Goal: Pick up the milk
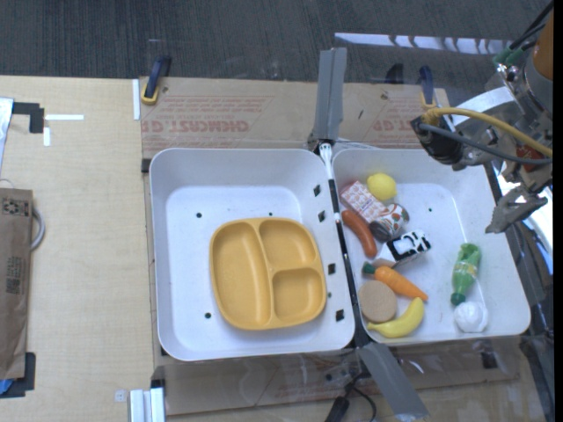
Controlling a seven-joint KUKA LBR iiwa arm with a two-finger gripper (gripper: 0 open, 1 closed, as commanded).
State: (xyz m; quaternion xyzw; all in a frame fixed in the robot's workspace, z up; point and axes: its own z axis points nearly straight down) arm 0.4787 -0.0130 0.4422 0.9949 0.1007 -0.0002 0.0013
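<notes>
Waiting at right edge of bench: arm (528,77) sits above far right corner of right bin (440,183), well apart from contents. Gripper (513,209) hangs over bin's right rim; grip state cannot tell.

Milk (409,246), small black-and-white cow-print carton, lies on its side mid-bin, touching dark item beside sausage (358,232), just above carrot (400,281). Green bottle (465,271) near right wall.

Judged step: approach not yet begun. Next move calls for travel left and down, wrist aligned across carton's narrow sides, avoiding carrot and sausage. Yellow divided plate (268,272) in left bin irrelevant.

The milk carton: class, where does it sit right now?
In the camera view, the milk carton lies in the right bin, just above the carrot and right of the sausage.
</notes>
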